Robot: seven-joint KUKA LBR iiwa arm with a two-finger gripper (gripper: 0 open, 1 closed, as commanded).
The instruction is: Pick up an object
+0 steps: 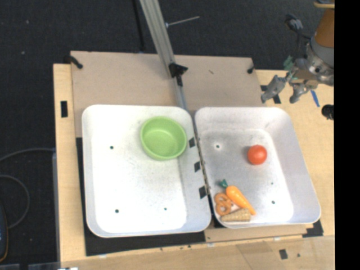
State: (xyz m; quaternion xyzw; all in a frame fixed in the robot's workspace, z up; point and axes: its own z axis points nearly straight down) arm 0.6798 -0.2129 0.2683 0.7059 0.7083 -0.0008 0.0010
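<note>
End effector (284,90) hovering past the far right corner of the right bin (292,145), over bare desk (315,111), fingers looking spread apart, gripping nothing. Sitting in the right bin: red tomato (257,154) mid-bin, alone and well apart from the rest; orange carrot (238,196), pretzel (224,203) and a pale corn-like piece (237,216) crowding together at the near left corner. Green bowl (163,138) resting in the left bin (101,167). Judging the tomato easiest: probably light, smooth, round, so likely slipping unless pinching across the widest middle. Carrot probably stiff, better gripping across the thick end, but neighbours touching and wall interfering.
</note>
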